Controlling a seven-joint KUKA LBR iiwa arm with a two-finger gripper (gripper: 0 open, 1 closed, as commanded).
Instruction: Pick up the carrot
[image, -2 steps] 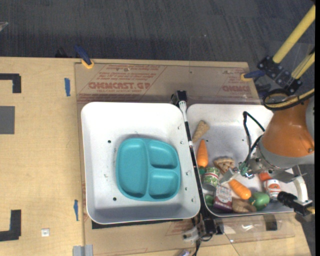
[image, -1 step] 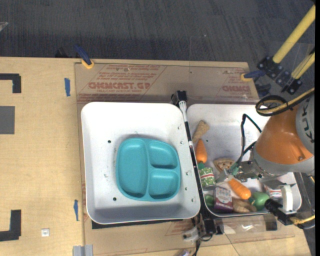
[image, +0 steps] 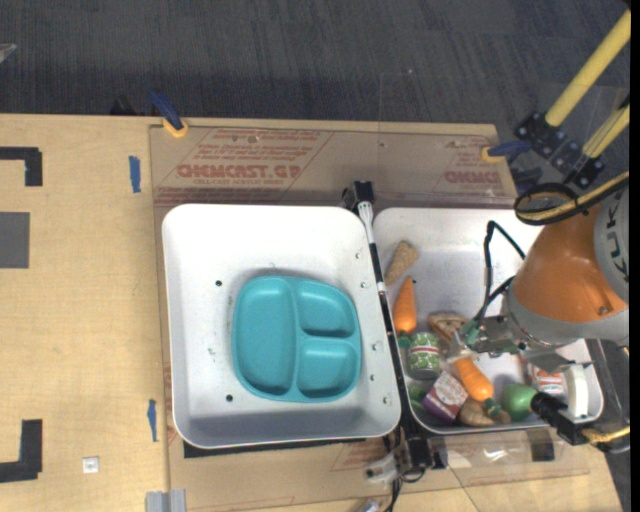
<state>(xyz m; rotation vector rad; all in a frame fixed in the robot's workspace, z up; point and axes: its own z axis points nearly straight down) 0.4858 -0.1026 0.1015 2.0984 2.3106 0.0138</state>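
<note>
1. The grey arm with its orange band (image: 565, 275) comes in from the right and covers the right part of the right-hand shallow white bin (image: 450, 235). Its wrist hides whatever lies under it.
2. The two-finger gripper (image: 478, 338) sits low over the clutter in that bin. The metal parts blur together, so whether it is released or clenched I cannot tell, and nothing is plainly seen between its tips.
3. There are two orange, carrot-like pieces. The long tapered orange carrot (image: 405, 306) lies near the bin's left wall, pointed end up, apart from the gripper. A shorter orange piece (image: 473, 380) lies just below the gripper, close to it; whether they touch is not clear.
4. Other items in the pile are hard to identify: a tan wedge-shaped piece (image: 400, 261) above the carrot, a green-and-white round item (image: 424, 354), a purple-and-white piece (image: 444, 398), a green rounded piece (image: 518, 400), and a small white container with a red label (image: 549, 382) whose print is too small to read.
5. The left-hand shallow white bin (image: 195, 300) holds a turquoise plastic three-compartment plate (image: 297, 338).
6. The brown cardboard sheet (image: 320, 165) behind the bins carries red printing, seemingly upside down and too blurred to read.
7. Yellow poles (image: 597, 62) at the upper right are cut off by the frame edge.
</note>
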